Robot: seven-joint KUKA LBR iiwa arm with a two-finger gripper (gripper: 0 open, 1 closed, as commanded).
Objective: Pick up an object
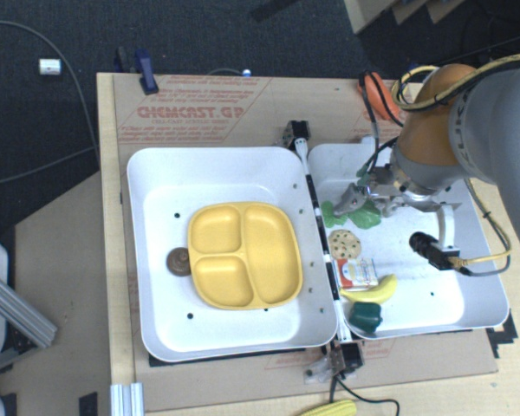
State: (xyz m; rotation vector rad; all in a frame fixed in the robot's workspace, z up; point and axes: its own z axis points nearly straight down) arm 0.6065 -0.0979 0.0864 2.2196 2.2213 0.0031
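Right bin, near to far: dark green piece; banana; red-and-white packet; cookie; light green item under the gripper, jaws' state cannot be told. Left bin: yellow divided plate, brown disc touching its left edge.

- Arm: grey body with an orange band above the wrist, entering from the right edge and angled down and to the left.
- Gripper: lowered at the arm's left end, pointing left; finger state cannot be made out.
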